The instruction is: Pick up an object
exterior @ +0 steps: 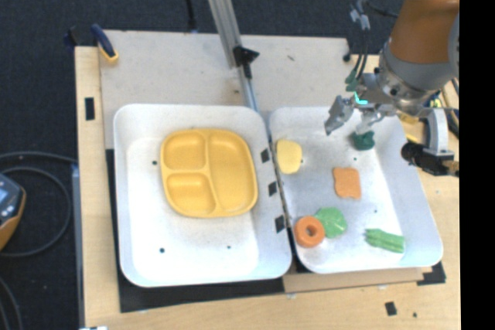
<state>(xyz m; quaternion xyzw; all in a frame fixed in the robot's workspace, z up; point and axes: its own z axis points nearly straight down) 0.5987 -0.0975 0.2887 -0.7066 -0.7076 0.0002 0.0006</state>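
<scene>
arm [421, 35] – top cut off | green toy [363, 140] – half hidden under jaws

A yellow divided tray [209, 171] sits in the white left bin [139, 243]. The white right bin [410, 205] carries a pale yellow piece [288, 156], an orange block [347, 183], an orange ring [309, 231], a light green lump [332, 221], a green strip [384, 240] and a dark green bit [363, 140]. The bench [162, 66] is tan.
</scene>
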